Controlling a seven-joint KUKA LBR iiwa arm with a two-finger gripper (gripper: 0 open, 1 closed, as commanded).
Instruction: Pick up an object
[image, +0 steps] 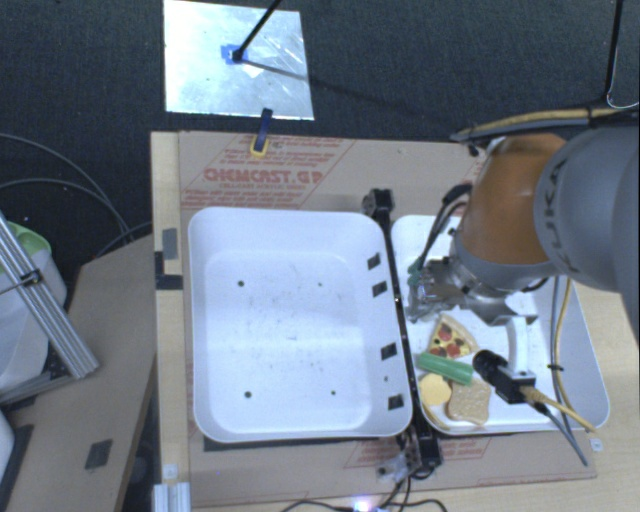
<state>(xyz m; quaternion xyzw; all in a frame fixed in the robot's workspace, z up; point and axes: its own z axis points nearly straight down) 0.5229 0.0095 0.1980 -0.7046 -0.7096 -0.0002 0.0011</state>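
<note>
The right bin (590, 395) holds a pile of small toy foods near its front left corner: a pizza slice (453, 339), a green stick (446, 368), a yellow round piece (433, 390) and a tan bread-like piece (469, 403). My gripper (432, 292) hangs over the right bin's left side, just above and behind the pizza slice. The big grey and orange wrist covers much of the bin behind it. Nothing shows between the gripper and the toys.
The left bin (290, 325) lies beside it, parted from the right bin by a black divider (395, 300) with clips. Both bins rest on a cardboard sheet (270, 170). A metal plate (238, 60) lies on the dark floor behind.
</note>
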